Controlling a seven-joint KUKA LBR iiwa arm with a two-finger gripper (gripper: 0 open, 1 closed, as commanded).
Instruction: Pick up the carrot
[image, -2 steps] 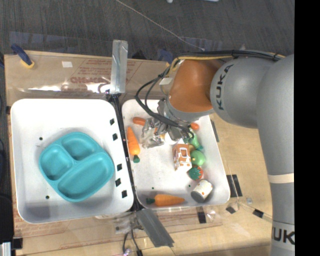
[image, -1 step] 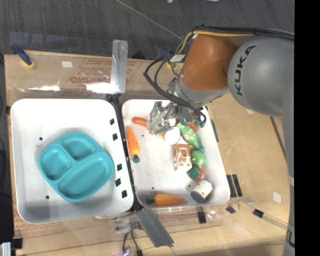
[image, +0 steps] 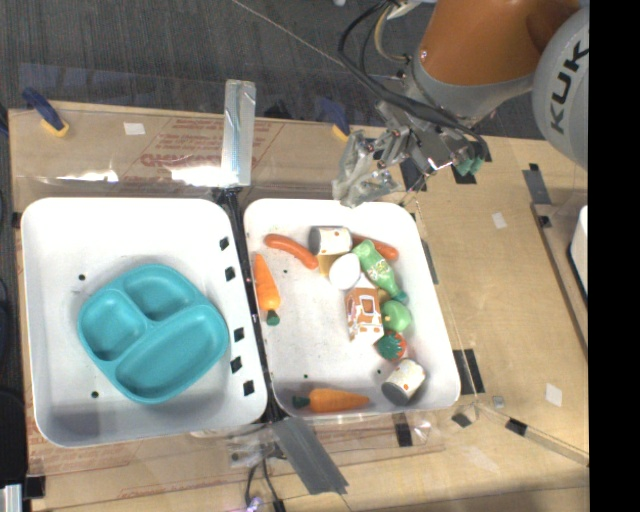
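The left bin (image: 50, 300) is a shallow white tray with rounded corners, and in it lies a smooth teal plate (image: 152, 331) with three compartments. Right of this bin, touching along a black-clipped seam, is the right bin (image: 300, 360), the landmark for the rest.

Against its left wall lies a carrot (image: 265, 285), a tapered orange cone with a small green stub at its near end. A second carrot (image: 333, 401) lies along the near wall, green end to the left. Toward the far wall lies a curved orange-red sausage (image: 291, 250). Right of centre is a crowded heap: a white-capped can (image: 330, 240), a round white lid (image: 344, 271), a green bottle (image: 378, 268), a printed carton (image: 364, 313), a green round fruit (image: 397, 317) and another can (image: 404, 382) near the right corner. Several overlap, so their edges are hard to separate.

Above the bin's far right corner hangs the gripper (image: 358, 178), a blurred grey metal shape holding nothing visible; how wide it stands cannot be made out. The arm (image: 480, 50) is cut off by the top edge.
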